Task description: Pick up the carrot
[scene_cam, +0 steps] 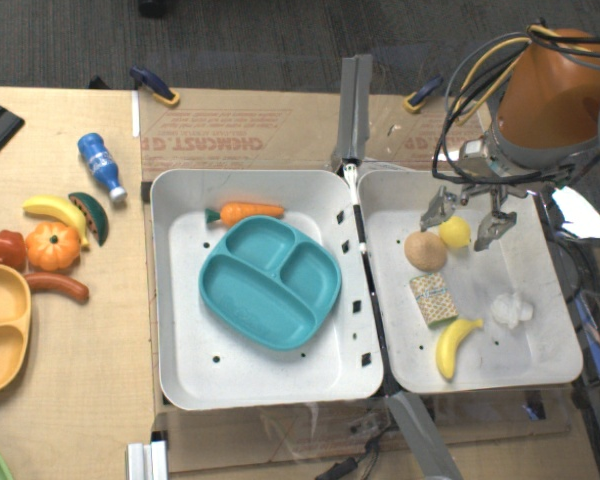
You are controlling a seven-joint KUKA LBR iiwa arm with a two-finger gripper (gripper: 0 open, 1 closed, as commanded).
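Nearest the camera, a banana lies at the front of the right bin, with a sponge, a potato and a lemon behind it. Above the lemon hangs the gripper, fingers spread wide and holding nothing. Well apart from it, the carrot lies in the left bin, touching the teal plate's back edge.

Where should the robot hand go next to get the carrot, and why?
Probably sideways, across to the left bin. The gripper hangs open over the right bin, next to the lemon and holding nothing, while the carrot lies in the left bin beside the far edge of the teal plate.
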